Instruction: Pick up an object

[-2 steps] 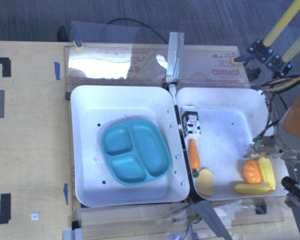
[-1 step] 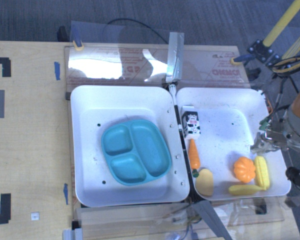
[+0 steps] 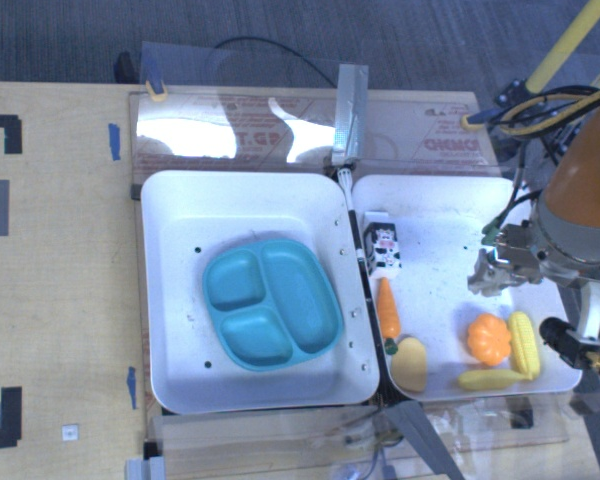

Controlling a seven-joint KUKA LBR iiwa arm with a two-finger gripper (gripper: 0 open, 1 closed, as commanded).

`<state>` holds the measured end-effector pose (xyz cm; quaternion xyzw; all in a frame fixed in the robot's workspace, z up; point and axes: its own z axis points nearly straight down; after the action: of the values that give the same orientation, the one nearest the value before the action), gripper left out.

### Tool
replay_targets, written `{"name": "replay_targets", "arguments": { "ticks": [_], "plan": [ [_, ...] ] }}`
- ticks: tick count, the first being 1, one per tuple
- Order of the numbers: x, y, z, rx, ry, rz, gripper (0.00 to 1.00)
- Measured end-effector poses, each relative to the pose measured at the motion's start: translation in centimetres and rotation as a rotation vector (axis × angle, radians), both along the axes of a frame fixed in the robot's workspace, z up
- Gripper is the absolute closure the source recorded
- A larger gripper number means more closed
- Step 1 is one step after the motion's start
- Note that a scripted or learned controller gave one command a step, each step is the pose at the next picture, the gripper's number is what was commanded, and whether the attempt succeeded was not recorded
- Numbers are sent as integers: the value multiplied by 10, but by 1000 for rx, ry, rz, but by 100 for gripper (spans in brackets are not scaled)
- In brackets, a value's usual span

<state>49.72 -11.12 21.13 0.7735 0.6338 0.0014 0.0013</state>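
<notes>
The right bin (image 3: pixel 435 228) holds several toy foods. An orange carrot (image 3: pixel 388 308) lies by its left wall, with a pale yellow pear-like fruit (image 3: pixel 410 364) just below it. An orange pumpkin (image 3: pixel 488 338), a yellow corn cob (image 3: pixel 523 343) and a yellow banana (image 3: pixel 490 378) cluster at the front right. A small black-and-white item (image 3: pixel 382 245) sits near the upper left wall. My gripper (image 3: pixel 492 273) hangs over the bin's right side, just above the pumpkin in the image and apart from it. Nothing is visibly held.
The left bin (image 3: pixel 165 268) carries a blue divided plate (image 3: pixel 270 303). A metal post (image 3: pixel 350 113) stands behind the divider between the bins. Yellow and black cables (image 3: pixel 525 108) hang at the back right near the arm.
</notes>
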Motion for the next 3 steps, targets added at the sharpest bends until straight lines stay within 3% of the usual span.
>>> {"name": "replay_targets", "arguments": {
  "ticks": [1,2,3],
  "plan": [
    [-1,-2,-1,-1,2,-3,0],
    [53,56,-28,-1,3,169,0],
    [10,-1,-10,0,6,173,0]
  ]
}}
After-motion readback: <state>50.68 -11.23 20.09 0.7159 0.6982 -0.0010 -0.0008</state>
